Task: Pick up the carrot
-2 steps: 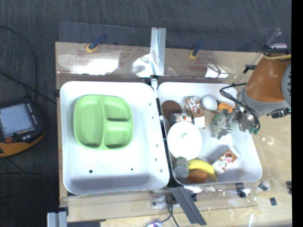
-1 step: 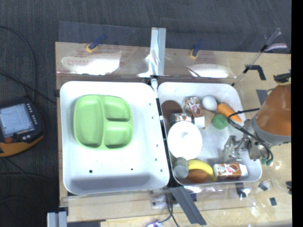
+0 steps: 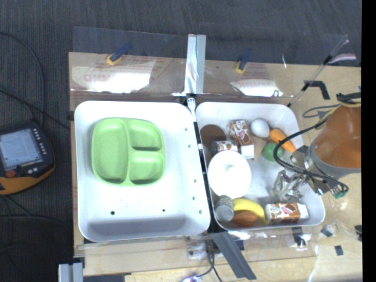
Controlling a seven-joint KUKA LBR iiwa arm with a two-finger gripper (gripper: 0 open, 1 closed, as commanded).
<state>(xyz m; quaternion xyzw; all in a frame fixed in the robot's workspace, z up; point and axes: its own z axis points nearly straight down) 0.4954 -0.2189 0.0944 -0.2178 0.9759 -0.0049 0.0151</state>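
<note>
Two white bins sit side by side on the bench. The left bin [image 3: 94, 216] holds a green divided plate [image 3: 127, 150], lying flat toward its far-left part. The right bin [image 3: 294, 119] is crowded. The carrot [image 3: 281, 140] lies near the far-right corner, tilted, its orange body just right of a white egg [image 3: 259, 127] and touching or overlapping a green item [image 3: 269, 151] (partly hidden, cannot identify it). A black cable loops across the carrot's right end. Left of the egg is a small printed carton [image 3: 239, 131], then a dark brown round object [image 3: 212, 135]. A white round lid or bowl [image 3: 230, 173] sits mid-bin. Along the near edge: a banana [image 3: 249, 205], a brownish fruit [image 3: 245, 218], and another carton [image 3: 286, 212]. The arm enters from the right, orange band [image 3: 345, 138] prominent. The gripper [image 3: 288, 184] hangs low in the right part of the bin, nearer than the carrot and apart from it; its metal fingers are a tangle from this angle, so I cannot tell whether the claw is open or closed. Nothing visibly held.
</note>
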